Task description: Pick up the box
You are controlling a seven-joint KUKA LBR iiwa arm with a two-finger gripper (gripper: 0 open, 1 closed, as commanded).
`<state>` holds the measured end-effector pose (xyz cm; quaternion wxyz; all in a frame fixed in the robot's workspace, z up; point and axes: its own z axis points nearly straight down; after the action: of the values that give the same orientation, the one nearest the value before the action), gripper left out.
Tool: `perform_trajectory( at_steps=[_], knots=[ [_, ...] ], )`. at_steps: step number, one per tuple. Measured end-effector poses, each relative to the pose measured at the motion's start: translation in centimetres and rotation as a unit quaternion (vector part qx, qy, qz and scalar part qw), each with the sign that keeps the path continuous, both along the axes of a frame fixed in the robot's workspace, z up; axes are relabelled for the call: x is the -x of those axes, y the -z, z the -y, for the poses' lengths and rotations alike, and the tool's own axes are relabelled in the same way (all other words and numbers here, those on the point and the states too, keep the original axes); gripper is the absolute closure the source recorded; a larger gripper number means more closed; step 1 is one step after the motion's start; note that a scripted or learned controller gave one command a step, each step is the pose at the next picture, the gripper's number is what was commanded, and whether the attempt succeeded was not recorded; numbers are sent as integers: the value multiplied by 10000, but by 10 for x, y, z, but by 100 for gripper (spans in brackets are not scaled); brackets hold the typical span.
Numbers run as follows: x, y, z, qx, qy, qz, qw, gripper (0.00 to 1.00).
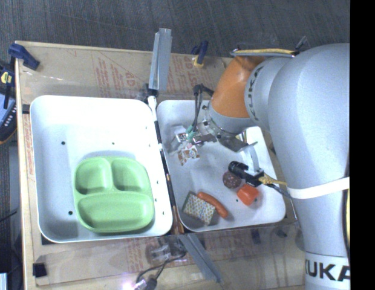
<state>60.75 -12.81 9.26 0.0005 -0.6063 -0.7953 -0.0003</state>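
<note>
Two white bins (54, 162) on a wooden bench (84, 65) — gripper (189, 139) over the right one, grip unreadable.

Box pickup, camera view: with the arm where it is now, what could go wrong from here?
1. The pincer sits near the right bin's upper-left corner, apart from the patterned box at the front wall; closing here would probably miss the box.
2. The sausage lies against the box, so a grab could catch or drag it too.

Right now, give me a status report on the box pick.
Gripper low in right bin, upper left. Box lies at bin's front, apart from gripper. Sausage touches box's right edge.
</note>
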Motion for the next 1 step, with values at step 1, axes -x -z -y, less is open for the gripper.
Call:
perform_trajectory(
  at_steps=[1],
  knots=[
    [77, -52, 50, 2, -64, -9, 10000, 0]
  ],
)
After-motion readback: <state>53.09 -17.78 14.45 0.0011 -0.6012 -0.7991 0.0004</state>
